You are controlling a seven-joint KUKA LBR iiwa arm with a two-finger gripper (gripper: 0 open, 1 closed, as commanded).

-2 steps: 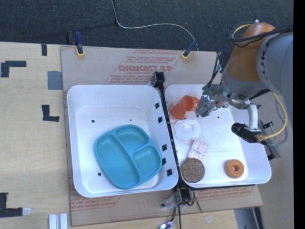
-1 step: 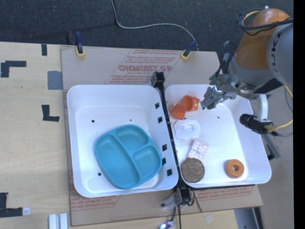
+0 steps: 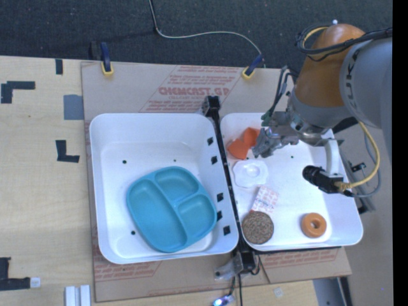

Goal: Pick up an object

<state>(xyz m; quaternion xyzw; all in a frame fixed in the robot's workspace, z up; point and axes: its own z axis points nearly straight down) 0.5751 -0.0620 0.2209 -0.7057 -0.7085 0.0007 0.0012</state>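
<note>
My gripper hangs over the back left part of the right bin, just right of an orange object lying near the bin's left wall. Below it lies a small white clear cup-like item. Further forward are a white packet with red dots, a round brown speckled disc and an orange ring-shaped donut. Nothing shows between the fingers from this angle.
The left bin holds a blue divided plate. A black divider runs between the bins. A black cylinder part of the arm juts over the right bin. A cable runs behind the bench.
</note>
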